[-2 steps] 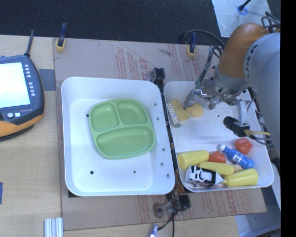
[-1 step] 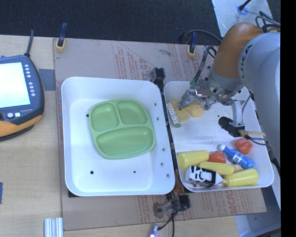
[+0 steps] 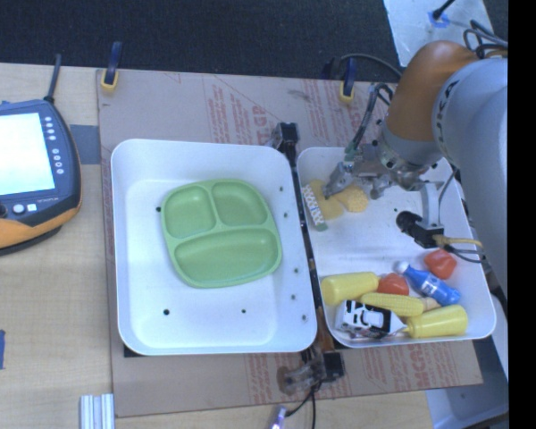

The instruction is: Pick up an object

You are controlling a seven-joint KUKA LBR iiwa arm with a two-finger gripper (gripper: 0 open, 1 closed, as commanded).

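My gripper hangs low over the far left part of the right bin. It is open, and nothing sits between its fingers. Just below it lies a small yellow piece, close to the fingertips; whether they touch it I cannot tell. A striped tan bar lies against the bin's left wall beside that piece. Along the near side lie a yellow cylinder, a long yellow piece, a black-and-white item, a blue bottle and two red pieces.
The left bin holds a green divided plate. A tablet with an orange-edged case lies on the bench to the far left. The arm's grey body looms over the right bin's far right side.
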